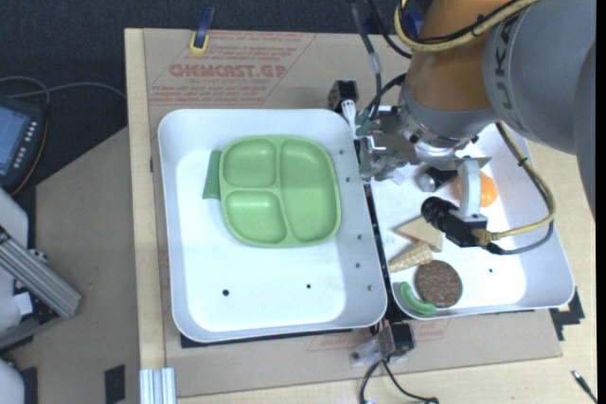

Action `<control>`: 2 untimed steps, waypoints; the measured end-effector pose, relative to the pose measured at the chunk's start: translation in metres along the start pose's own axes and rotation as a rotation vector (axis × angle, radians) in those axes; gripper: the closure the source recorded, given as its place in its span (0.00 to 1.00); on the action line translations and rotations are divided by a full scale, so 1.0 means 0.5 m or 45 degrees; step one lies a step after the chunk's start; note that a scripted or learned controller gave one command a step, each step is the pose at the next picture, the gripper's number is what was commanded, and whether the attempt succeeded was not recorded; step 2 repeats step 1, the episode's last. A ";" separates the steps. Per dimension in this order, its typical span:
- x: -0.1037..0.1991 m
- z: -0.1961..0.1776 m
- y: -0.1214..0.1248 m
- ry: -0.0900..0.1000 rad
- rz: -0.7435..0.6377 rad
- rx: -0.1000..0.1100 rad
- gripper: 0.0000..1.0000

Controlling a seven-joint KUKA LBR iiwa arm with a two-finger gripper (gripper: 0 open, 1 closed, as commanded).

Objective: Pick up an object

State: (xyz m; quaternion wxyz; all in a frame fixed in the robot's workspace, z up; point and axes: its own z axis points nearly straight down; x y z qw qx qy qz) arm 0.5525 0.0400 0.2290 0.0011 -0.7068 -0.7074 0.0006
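Note:
My gripper (381,154) hangs low over the near-left part of the right bin (542,281), close to the wall shared with the left bin. In the right bin, an orange object (487,192) lies partly behind the arm. Two tan wedges (415,243) sit near the bin's middle. Toward the front lie a brown round disc (438,283) and, beside it, a green curved piece (411,300). None of them touches the gripper. A green divided plate (280,190) lies in the left bin (182,213).
The grey arm with its orange band (464,33) covers the back of the right bin. A yellow-and-blue clamp (201,35) sits at the bench's far edge. White floor shows in the left bin in front of the plate.

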 end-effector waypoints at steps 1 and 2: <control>0.007 -0.012 0.020 -0.001 0.000 -0.006 1.00; 0.007 -0.012 0.020 -0.001 0.000 -0.006 1.00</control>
